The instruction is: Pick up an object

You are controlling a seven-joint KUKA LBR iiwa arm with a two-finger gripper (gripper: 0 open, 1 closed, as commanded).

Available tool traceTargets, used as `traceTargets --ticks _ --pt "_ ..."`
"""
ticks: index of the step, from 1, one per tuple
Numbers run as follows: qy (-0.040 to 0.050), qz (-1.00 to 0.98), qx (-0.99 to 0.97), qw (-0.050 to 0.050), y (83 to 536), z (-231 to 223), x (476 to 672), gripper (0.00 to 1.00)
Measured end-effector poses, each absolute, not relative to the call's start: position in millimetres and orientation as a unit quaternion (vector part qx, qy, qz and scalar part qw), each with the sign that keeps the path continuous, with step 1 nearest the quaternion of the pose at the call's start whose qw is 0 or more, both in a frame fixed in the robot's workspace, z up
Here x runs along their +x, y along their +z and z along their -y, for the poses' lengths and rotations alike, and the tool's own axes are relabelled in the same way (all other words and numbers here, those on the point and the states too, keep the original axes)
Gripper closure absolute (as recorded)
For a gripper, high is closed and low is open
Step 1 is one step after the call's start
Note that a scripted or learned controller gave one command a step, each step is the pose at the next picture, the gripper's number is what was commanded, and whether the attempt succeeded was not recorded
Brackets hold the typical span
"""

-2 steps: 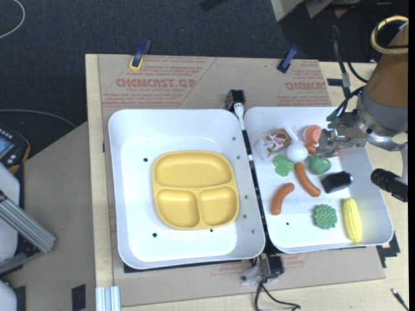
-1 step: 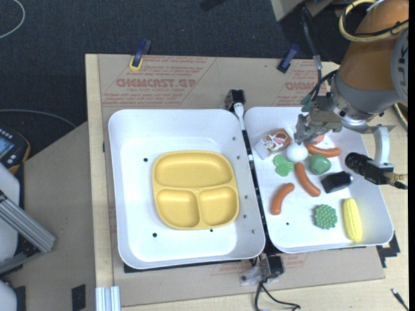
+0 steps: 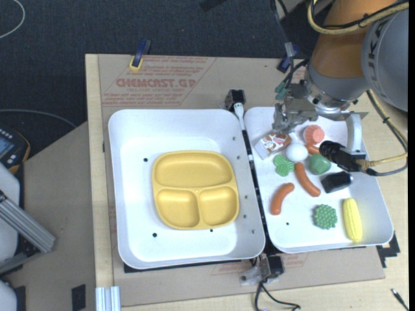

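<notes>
The gripper [image 3: 283, 123] hangs over the far left corner of the right bin [image 3: 382, 203], beneath the grey wrist and orange band of the arm [image 3: 353, 24]; its metal fingers point down toward a small white-and-red carton [image 3: 273, 144], but whether they are spread or pressed together cannot be told from this slant, and nothing is seen between them.

The carton lies just below the fingers, tilted, near the bin's left wall. Beside it, toward the bin's middle, sit a white egg-shaped piece [image 3: 296, 152] and a pink-red round piece [image 3: 314, 135], close together. A small green leafy piece [image 3: 283, 166] lies just in front of the carton. An orange sausage [image 3: 307, 179] slants across the middle, touching or nearly touching a green pepper-like piece [image 3: 319, 164]. A black block [image 3: 336, 182] rests near the right wall. A second orange sausage [image 3: 281, 198] lies toward the front left. A broccoli floret [image 3: 325, 216] and a yellow corn cob [image 3: 352, 219] occupy the front right corner, side by side but apart.

The left bin [image 3: 130, 173] carries a yellow divided plate [image 3: 194, 190] at its centre. Both bins stand on a brown board [image 3: 155, 83] with printed lettering.
</notes>
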State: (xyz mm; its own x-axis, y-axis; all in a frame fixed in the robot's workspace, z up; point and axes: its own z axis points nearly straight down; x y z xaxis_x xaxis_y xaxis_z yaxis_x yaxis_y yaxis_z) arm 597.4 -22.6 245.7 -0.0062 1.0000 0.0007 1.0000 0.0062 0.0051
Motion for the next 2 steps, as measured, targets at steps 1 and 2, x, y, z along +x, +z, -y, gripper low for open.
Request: traceTargets --ticks 1,2 --pt "0.0016 -0.709 0.705 0.002 239 -17 630.1 1.0" --pt "0.0014 -0.709 0.706 0.001 232 -55 636.8 1.0"
